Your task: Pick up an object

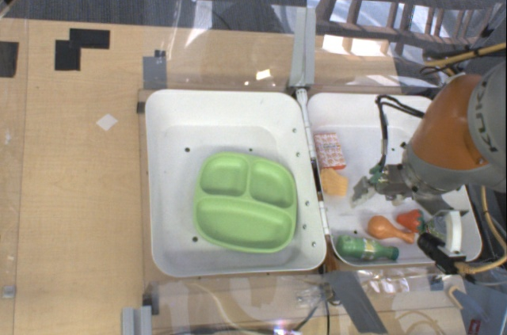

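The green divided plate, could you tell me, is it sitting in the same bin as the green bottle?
No, the green divided plate lies in the left bin, while the green bottle lies in the right bin.

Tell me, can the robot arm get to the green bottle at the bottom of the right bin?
Probably yes. The green bottle lies on its side in the right bin with nothing on top of it. The gripper hangs just above, over the same bin. The orange toy beside the bottle may crowd it.

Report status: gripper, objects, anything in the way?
Gripper low in right bin, nothing held. Orange item and green bottle nearby. Path clear.
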Motion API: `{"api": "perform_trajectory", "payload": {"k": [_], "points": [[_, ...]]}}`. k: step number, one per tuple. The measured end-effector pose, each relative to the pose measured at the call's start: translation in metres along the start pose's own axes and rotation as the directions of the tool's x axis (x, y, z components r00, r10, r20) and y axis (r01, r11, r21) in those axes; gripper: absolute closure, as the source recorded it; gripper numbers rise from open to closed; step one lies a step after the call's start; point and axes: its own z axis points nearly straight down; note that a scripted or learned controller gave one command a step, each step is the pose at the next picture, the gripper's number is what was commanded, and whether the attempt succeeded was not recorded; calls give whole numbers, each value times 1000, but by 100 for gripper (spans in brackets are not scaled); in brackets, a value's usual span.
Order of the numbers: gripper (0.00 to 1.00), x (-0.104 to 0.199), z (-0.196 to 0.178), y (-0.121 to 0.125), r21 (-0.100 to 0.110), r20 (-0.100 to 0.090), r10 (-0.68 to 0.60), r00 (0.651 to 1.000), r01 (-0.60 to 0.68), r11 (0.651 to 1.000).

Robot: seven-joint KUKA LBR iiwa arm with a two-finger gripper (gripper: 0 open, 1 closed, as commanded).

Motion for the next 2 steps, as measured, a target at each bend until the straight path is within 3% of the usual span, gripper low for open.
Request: {"api": "perform_trajectory", "payload": {"k": [1,2], "points": [[0,11,14,89,-1,1,-5,1000,5,1000],[0,-12,23,161,-41,4,-7,1000,7,999]]}}
